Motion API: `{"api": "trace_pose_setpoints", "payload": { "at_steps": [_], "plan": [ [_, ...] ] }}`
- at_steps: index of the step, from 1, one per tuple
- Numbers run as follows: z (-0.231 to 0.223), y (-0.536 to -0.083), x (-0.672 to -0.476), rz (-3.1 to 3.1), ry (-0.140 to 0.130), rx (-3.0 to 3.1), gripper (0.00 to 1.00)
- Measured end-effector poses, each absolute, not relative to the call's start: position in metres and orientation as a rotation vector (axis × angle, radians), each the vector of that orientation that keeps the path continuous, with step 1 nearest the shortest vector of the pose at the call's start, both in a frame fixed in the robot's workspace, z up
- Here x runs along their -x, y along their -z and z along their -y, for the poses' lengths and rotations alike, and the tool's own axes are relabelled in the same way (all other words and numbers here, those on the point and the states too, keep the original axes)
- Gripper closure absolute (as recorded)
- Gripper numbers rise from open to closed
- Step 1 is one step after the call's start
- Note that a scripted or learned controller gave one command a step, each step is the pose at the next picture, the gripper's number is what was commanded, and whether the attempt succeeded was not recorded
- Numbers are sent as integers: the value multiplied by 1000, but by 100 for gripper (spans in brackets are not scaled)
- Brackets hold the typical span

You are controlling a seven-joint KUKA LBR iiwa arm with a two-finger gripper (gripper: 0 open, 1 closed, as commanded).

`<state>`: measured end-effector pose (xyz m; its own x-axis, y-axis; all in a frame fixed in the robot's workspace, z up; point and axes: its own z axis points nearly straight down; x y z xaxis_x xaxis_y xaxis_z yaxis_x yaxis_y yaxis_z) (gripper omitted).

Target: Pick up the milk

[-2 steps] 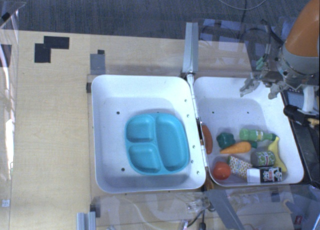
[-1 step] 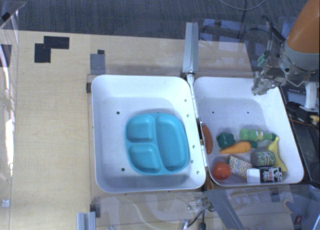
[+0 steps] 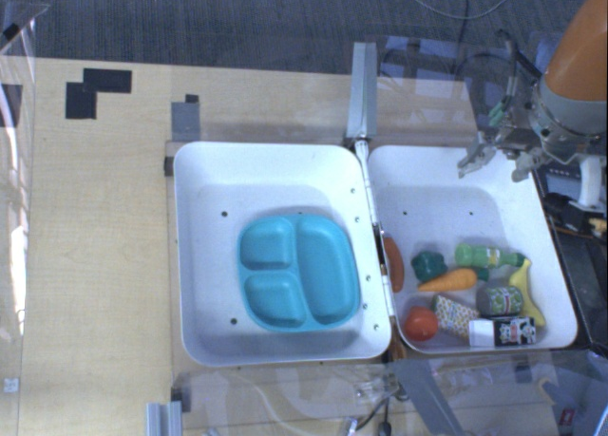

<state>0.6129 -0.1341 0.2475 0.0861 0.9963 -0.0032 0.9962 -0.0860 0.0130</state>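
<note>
Two fingers (image 3: 495,161) hang spread and grasp nothing above the right bin's (image 3: 446,199) far edge. Well apart from them toward the near rim lies the milk (image 3: 503,331), beside a can (image 3: 500,299).

I can read no text, brand or number anywhere. At about five o'clock in the right bin (image 3: 560,263), the milk (image 3: 503,331) carton's label carries black-and-white print, and the green bottle (image 3: 486,256) has a pale label; both are too blurred for me to read.
</note>
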Motion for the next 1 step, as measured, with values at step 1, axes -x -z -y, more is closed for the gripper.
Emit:
{"api": "trace_pose_setpoints", "payload": {
  "at_steps": [1],
  "plan": [
    [163,-301,-612,-2136,-7,-2294,0]
  ]
}}
